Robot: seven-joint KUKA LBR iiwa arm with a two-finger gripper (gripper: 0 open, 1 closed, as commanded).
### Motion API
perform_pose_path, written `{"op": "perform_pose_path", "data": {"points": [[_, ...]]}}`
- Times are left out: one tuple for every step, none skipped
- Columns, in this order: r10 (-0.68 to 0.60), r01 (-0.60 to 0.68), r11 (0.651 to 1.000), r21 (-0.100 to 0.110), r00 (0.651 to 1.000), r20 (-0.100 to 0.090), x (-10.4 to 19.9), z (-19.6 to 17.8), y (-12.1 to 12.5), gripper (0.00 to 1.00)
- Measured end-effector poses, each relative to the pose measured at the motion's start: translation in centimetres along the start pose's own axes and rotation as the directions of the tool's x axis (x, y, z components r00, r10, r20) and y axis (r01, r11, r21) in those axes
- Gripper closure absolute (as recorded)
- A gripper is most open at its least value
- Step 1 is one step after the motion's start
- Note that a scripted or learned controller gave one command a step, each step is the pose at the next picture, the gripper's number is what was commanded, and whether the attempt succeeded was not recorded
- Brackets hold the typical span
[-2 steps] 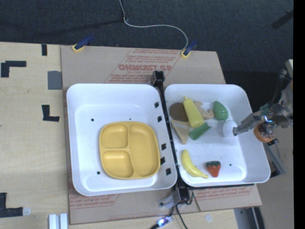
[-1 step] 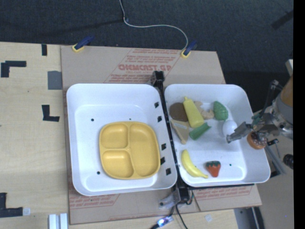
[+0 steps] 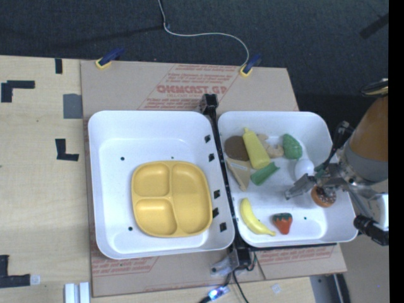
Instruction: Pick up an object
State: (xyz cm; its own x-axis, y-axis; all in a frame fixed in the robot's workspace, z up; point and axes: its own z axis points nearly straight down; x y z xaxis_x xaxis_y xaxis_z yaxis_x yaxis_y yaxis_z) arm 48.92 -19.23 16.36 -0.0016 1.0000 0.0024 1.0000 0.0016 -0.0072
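Toy food (image 3: 255, 149) lies loose in right bin (image 3: 315, 124), none lifted; hand (image 3: 309, 187) low at bin's right side, grip state unclear.

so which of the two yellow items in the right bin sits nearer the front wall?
The banana, lying by the front wall beside the strawberry. The yellow bottle lies farther back, amid the clutter.

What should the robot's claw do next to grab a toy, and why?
Probably slide a little left and lower toward the strawberry. The gripper sits by the right bin's right wall with no toy between its fingers, and the strawberry lies apart from the banana, so there is room around it.
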Motion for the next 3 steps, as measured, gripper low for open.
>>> {"op": "perform_pose_path", "data": {"points": [[0.001, -0.001, 1.000, 0.001, 1.000, 0.000, 0.2, 6.4, 0.3, 0.00], [0.000, 0.000, 1.000, -0.009, 1.000, 0.002, 0.3, 7.6, 0.5, 0.00], [0.004, -0.003, 1.000, -0.024, 1.000, 0.019, -0.2, 6.3, 0.7, 1.00]]}}
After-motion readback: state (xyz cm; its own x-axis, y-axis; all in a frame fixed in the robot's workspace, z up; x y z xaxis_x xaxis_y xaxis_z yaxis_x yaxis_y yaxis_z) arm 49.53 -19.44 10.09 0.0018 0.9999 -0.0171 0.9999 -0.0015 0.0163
